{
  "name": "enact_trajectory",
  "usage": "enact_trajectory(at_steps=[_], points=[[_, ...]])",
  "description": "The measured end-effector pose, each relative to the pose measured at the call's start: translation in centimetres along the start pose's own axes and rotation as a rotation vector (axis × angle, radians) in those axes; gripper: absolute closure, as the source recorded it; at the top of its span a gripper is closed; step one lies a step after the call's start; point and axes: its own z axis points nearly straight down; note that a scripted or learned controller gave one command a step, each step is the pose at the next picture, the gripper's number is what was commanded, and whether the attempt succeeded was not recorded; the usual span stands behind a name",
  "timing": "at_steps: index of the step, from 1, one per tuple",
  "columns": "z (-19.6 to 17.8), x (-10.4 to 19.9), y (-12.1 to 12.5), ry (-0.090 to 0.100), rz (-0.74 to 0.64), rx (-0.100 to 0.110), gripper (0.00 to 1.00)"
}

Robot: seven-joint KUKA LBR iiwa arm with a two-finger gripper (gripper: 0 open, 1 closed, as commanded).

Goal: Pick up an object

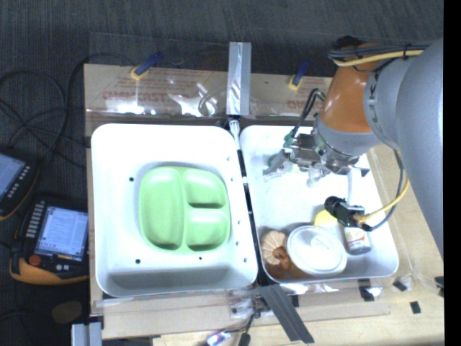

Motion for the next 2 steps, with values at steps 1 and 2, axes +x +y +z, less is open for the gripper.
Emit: enact_trajectory(at_steps=[1, 2], points=[[2.3, -4.9, 2.3, -0.002, -0.313, -0.001, 0.00], [9.3, -8.6, 10.7, -0.004, -0.282, -0.011, 0.00]])
